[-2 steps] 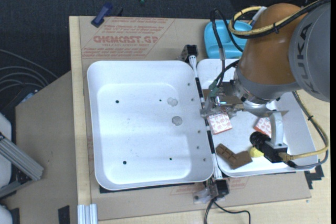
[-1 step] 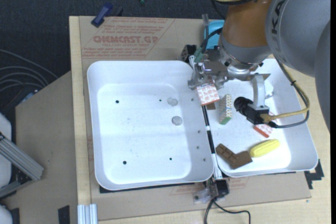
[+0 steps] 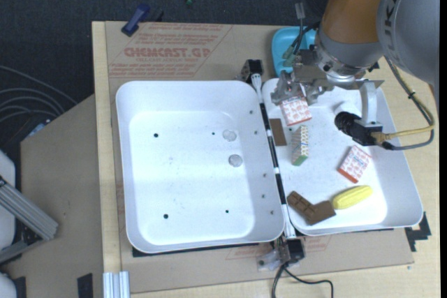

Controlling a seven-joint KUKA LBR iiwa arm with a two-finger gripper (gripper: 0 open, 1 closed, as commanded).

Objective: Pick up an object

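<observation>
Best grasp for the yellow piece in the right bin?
Take the yellow piece across its short width at mid-length, coming straight down. It lies flat and elongated, tilted up toward the right, with open floor on its long sides; the brown L-block sits just off its left end.

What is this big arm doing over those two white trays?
The arm reaches in from the right, and its gripper is down in the right bin, right at a small red-and-white box. Whether it has a hold on the box can't be made out. Elsewhere in that bin lie another red-and-white box, a yellow piece, a brown L-shaped block and a pale patterned stick. The left bin shows two small grey discs.
</observation>
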